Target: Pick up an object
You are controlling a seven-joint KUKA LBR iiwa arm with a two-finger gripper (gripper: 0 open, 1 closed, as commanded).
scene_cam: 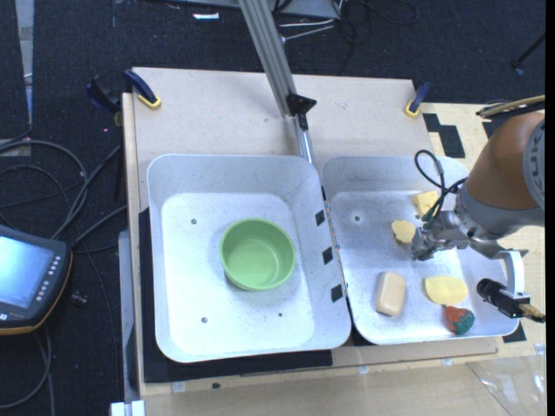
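My pincer (422, 248) is lowered into the right bin (364, 185), beside a small pale-yellow piece (403, 230) at its 10 o'clock; I cannot tell how wide it stands or whether it grips anything. Right bin, five objects: that rounded yellow piece; one yellow block (424, 202) at 12 o'clock of my pincer; one tan, soap-like bar (390, 293) at 7 o'clock; one flat yellow lump (446, 289) at 5 o'clock; one red-and-green item (460, 320) near the bin's front right corner. Left bin (173, 232): one green bowl (257, 255), upright. Two white bins lie side by side on the desk (225, 115).
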